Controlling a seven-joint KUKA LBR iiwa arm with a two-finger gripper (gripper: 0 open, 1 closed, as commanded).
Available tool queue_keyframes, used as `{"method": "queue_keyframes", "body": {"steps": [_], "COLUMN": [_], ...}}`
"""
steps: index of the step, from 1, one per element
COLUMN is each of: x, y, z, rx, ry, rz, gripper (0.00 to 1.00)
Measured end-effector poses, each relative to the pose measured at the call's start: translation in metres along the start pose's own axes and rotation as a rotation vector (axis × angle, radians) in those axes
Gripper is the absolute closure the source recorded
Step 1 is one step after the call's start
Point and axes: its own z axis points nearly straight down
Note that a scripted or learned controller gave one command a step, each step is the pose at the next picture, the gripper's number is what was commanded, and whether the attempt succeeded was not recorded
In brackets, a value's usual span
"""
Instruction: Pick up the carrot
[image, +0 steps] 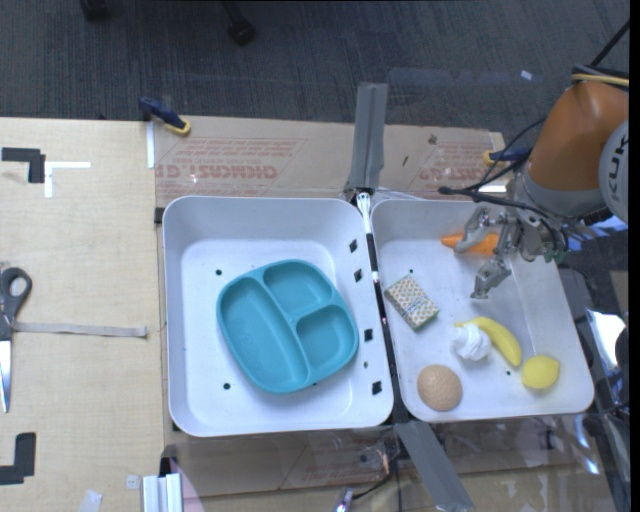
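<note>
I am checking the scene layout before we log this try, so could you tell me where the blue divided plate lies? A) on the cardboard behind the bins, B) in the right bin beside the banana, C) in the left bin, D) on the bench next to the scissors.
C: the blue divided plate lies flat on the floor of the left bin, while the carrot and the banana lie in the right bin.

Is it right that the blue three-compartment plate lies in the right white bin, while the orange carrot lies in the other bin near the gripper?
Not quite. The camera view shows the blue three-compartment plate in the left white bin. The orange carrot lies in the right white bin, near the gripper.
</note>
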Motion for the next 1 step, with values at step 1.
{"method": "queue_keyframes", "body": {"steps": [1], "x": [0.0], "y": [-0.0001], "z": [0.0001], "rx": [0.0], "ry": [0.0], "rz": [0.0], "gripper": [0.0]}}
